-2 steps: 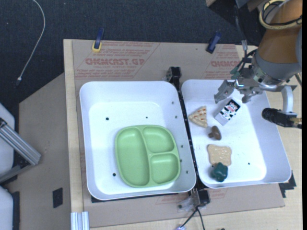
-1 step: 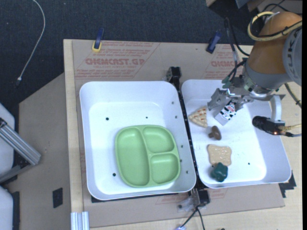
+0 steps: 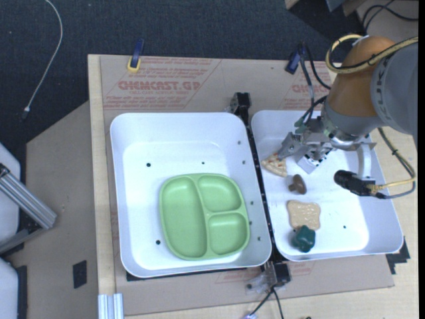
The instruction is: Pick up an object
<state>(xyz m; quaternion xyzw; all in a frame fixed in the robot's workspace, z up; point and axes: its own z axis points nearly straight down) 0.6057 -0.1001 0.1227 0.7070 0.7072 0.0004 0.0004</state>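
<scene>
The right bin (image 3: 372, 234) holds several small objects: a tan wedge-shaped piece (image 3: 275, 165) near its left wall, a small brown lump (image 3: 298, 184), a tan toast-like slab (image 3: 304, 214) and a dark green object (image 3: 305, 238) near the front. My gripper (image 3: 307, 149) hangs low over the upper part of this bin, just right of the tan wedge and above the brown lump. Nothing shows between its fingers.
The left bin (image 3: 133, 145) carries a green three-compartment plate (image 3: 202, 215). A black clamp (image 3: 240, 102) sits at the top of the divide between bins. Cables (image 3: 362, 183) trail from the arm over the right bin. Cardboard (image 3: 166, 78) lies under both bins.
</scene>
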